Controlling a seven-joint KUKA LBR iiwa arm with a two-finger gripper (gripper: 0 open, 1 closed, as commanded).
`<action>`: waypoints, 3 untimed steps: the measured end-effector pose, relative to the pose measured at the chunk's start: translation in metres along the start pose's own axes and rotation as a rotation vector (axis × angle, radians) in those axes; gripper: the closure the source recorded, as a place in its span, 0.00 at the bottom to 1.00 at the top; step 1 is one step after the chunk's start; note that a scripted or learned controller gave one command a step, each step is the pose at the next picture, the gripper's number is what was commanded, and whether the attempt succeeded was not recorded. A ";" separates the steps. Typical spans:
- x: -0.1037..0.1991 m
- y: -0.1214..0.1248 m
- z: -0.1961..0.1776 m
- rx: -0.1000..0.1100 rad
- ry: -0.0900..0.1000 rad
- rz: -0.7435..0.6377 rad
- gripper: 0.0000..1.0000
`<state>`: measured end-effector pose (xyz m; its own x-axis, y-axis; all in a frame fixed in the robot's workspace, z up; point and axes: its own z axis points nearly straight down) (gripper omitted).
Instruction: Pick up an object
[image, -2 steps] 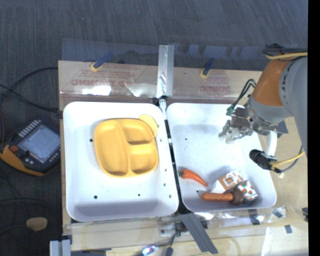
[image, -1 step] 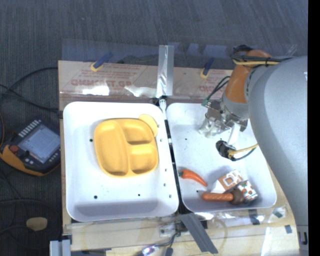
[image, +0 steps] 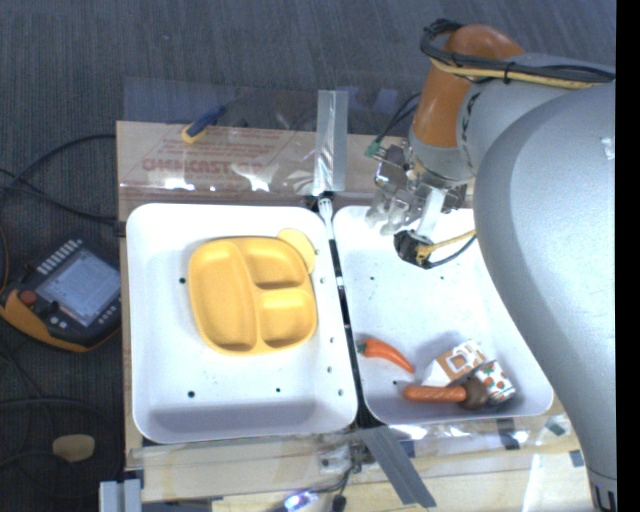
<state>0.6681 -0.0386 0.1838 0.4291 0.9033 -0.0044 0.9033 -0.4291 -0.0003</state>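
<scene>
In the right bin (image: 400, 290) an orange carrot (image: 386, 352) lies near the left wall at the front. A reddish sausage (image: 435, 394) rests further right by the front rim, beside a small patterned box (image: 462, 359) and a spotted cup (image: 492, 385) on its side. My gripper (image: 391, 214) hangs over the bin's back left corner, well apart from all of these. Nothing shows between its pale fingers.
The left bin (image: 160, 330) holds a yellow divided plate (image: 252, 292). A clear plastic sheet with a blue-and-yellow item (image: 203, 123) lies behind the bins. A handheld pendant (image: 62, 292) sits on the floor at left. The arm's grey body fills the right side.
</scene>
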 end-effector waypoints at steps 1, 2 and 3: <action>0.018 -0.009 -0.061 0.000 -0.002 0.342 1.00; 0.046 -0.043 -0.094 0.001 -0.001 0.664 1.00; 0.023 -0.047 -0.083 0.005 0.001 0.919 1.00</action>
<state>0.6358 0.0030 0.2662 0.9785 0.2064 -0.0046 0.2064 -0.9785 -0.0014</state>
